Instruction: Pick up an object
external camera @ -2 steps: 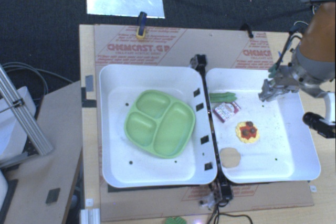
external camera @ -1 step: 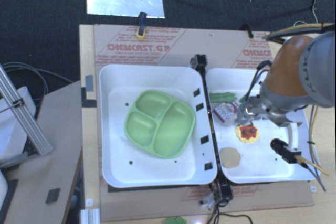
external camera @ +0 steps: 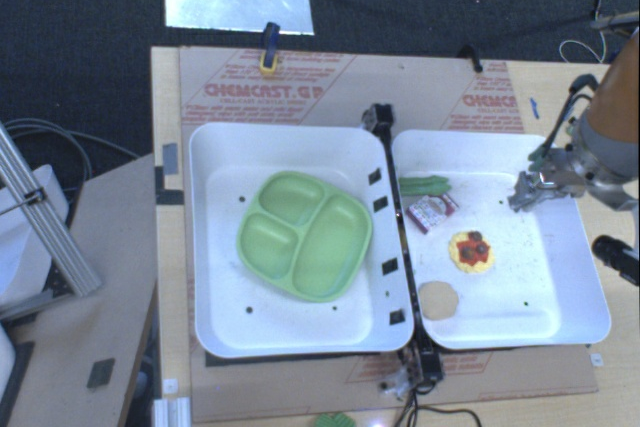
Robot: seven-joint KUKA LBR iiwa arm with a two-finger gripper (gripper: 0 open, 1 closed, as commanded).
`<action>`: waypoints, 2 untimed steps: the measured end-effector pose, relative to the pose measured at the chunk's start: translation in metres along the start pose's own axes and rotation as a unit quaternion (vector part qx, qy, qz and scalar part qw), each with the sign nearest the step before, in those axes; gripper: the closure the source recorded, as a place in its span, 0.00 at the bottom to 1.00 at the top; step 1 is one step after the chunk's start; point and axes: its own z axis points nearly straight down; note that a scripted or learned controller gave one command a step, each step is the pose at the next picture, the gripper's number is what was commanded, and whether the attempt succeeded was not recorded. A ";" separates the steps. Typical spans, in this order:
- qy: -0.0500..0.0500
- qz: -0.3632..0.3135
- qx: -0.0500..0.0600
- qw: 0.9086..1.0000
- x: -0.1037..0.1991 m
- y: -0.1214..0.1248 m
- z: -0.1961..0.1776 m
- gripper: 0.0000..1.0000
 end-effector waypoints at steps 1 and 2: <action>0.003 -0.004 0.004 1.000 0.038 0.005 0.148 1.00; 0.000 -0.001 -0.002 1.000 0.001 0.013 0.026 1.00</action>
